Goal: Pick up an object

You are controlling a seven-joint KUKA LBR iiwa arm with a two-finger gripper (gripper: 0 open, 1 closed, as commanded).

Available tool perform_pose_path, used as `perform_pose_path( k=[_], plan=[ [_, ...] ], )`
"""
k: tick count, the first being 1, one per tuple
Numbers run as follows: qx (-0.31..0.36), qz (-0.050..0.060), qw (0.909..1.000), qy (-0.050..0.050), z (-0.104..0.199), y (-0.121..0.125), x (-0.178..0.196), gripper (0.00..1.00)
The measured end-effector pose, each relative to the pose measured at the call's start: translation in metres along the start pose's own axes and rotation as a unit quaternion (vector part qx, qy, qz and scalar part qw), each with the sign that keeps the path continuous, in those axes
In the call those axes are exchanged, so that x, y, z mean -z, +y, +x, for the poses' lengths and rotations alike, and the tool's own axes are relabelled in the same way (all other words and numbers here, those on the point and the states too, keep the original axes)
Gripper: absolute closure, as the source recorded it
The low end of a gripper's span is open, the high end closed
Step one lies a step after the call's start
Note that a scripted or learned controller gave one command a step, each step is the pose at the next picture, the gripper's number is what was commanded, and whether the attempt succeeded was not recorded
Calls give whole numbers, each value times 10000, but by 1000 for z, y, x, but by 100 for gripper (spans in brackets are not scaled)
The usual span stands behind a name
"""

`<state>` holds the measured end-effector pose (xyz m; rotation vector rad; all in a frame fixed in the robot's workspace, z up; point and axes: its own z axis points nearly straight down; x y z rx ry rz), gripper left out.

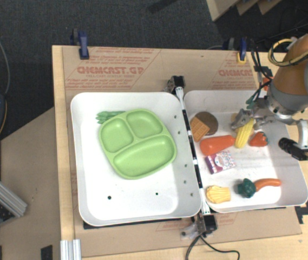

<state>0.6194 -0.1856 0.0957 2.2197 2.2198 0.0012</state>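
My gripper (249, 116) is low over the right bin (292, 191), near its back edge. It sits right at the upper end of a yellow corn cob (243, 134), which lies slanted below it. A red-orange pepper (217, 143) lies left of the corn and a small red piece (258, 140) lies right of it. A brown waffle-like piece (199, 128) leans against a dark round cookie (210, 121). Toward the front are a pink packet (221, 161), a yellow piece (217, 194), a green broccoli (246, 188) and an orange carrot (267, 183).
The left bin (89, 194) holds a green divided plate (137, 143). The arm (297, 69) comes in over the right bin's back right corner, with a black part (296, 148) hanging over the bin's right side. A raised rim (189, 145) divides the two bins.
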Motion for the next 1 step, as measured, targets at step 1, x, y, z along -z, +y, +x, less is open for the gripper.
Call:
perform_pose_path(
  k=[1],
  plan=[
    [35, -34, 10000, 5, 61, 2, 71, 100]
  ],
)
